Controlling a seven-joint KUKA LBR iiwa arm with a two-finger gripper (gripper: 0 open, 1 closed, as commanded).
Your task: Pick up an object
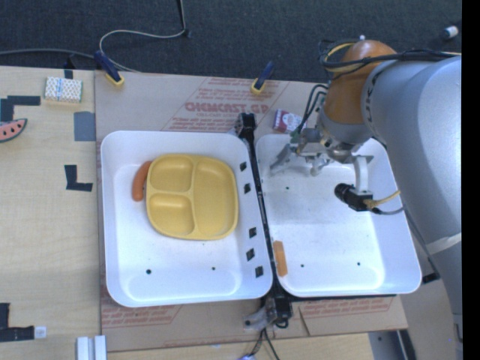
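Two white bins sit side by side at mid-frame. We count one yellow divided plate (192, 196) in the left bin (176, 280), one orange sausage-like piece (139, 181) touching the plate's left rim, and one orange piece (280, 258) at the right bin's (352, 265) left wall — open floor around it. Our gripper (298, 158) hangs in the right bin's upper part, fingers spread, nothing between them.
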